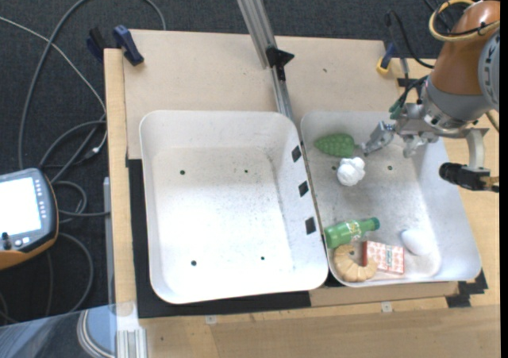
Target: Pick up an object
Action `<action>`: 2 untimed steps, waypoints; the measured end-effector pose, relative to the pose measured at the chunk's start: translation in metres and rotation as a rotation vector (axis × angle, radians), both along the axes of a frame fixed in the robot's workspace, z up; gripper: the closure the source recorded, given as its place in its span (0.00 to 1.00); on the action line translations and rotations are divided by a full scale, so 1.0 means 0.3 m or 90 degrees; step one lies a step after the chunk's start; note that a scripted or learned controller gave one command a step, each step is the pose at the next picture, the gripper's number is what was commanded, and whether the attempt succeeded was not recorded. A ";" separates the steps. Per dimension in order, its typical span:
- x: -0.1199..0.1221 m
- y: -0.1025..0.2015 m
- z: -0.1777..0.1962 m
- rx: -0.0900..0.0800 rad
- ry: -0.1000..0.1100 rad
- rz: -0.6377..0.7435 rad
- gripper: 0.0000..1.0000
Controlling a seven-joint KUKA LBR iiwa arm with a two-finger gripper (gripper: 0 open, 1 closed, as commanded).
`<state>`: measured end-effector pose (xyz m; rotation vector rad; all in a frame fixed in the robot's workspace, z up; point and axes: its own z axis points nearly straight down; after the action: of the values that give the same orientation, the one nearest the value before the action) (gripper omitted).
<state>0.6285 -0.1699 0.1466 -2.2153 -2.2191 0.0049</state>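
The right bin (444, 190) holds several objects. A flat green leaf-shaped piece (335, 144) lies at its far left, and a white lumpy ball (350, 171) sits just in front of it. Near the front are a small green bottle (349, 230) on its side, a tan ring-shaped pastry (355, 264), a red packet (383, 257) and a white oval object (418, 242). My gripper (394, 142) hangs over the bin's far part, right of the leaf piece and the white ball. It is open, with nothing between its fingers.
The left bin (159, 190) lies beside the right one. A slanted metal rail (258, 19) runs from the top down to the gap between the bins. Blue clamps (127, 43) sit on the bench's far corners, and cables and a handheld pendant (24, 209) lie on the floor at left.
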 end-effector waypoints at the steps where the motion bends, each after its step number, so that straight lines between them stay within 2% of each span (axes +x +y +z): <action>1: -0.003 0.004 -0.177 0.000 0.000 0.000 0.00; 2: 0.005 0.003 -0.125 -0.001 -0.005 0.000 1.00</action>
<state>0.6301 -0.1690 0.1090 -2.2202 -2.2234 -0.0027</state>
